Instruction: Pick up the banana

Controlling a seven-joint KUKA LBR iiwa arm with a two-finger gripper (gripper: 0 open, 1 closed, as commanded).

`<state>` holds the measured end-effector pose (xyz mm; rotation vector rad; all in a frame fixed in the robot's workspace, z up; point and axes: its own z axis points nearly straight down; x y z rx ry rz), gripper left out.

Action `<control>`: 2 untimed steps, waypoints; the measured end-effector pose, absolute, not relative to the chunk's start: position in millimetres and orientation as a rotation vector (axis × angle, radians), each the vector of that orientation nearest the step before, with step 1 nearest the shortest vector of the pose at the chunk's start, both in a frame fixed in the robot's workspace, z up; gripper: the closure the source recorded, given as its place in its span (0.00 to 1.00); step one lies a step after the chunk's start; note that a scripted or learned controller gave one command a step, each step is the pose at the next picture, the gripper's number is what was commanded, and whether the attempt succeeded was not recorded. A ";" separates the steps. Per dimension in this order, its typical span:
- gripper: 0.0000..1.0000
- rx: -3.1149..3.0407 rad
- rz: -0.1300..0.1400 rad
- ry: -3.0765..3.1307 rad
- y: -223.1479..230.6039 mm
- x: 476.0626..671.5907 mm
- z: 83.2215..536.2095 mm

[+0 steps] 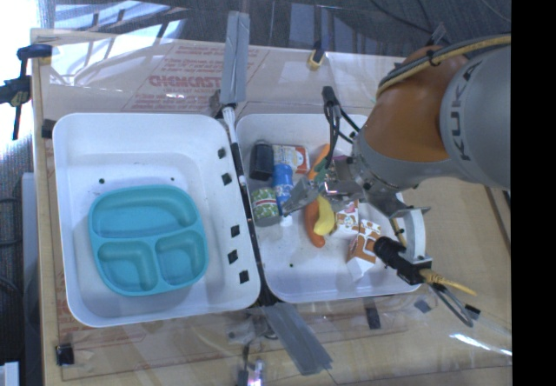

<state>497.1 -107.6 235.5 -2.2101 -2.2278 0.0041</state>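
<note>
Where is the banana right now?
The banana lies in the right bin, near its middle, right under the gripper, with an orange carrot-like piece against its left side.

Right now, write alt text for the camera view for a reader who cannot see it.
The gripper is down in the right bin at a banana lying among small items. A carrot lies beside the banana. The left bin holds a blue tray.

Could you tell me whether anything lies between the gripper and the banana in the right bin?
Nothing visible does. The gripper sits right over the banana, with an orange carrot-like piece touching the banana's left side.
</note>
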 end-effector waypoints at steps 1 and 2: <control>0.00 -2.488 0.005 -1.912 -122.3 477.4 168.6; 0.00 -2.499 0.004 -1.899 -110.9 527.1 201.6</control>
